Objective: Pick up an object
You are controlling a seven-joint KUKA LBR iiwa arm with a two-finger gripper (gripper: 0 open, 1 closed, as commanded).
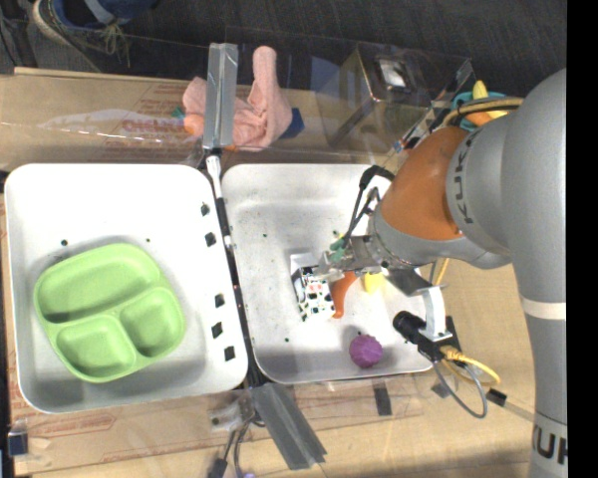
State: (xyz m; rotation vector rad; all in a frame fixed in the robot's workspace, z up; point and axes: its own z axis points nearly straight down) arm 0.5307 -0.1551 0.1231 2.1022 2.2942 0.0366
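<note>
The claw (329, 272) is down in the right bin (269, 197), over a small white printed card or packet (312, 295) with an orange carrot-shaped piece (343, 292) just beside it; whether it is wide or narrow I cannot tell, as the wrist hides it. To grip well it should probably settle on one item, not straddle both. The smooth, round purple ball (367, 350) near the bin's front edge may roll; the glossy green divided tray (108, 312) lies in the left bin (40, 207).

Green tray (108, 312): we see smooth matt plastic.
Bins (100, 189): we see smooth white plastic, faintly glossy.
Arm (508, 182): we see grey metal with a satin sheen.
Counter (80, 98): we see matt brown wood or board.
Pink cloth (254, 108): we see soft fabric.
</note>
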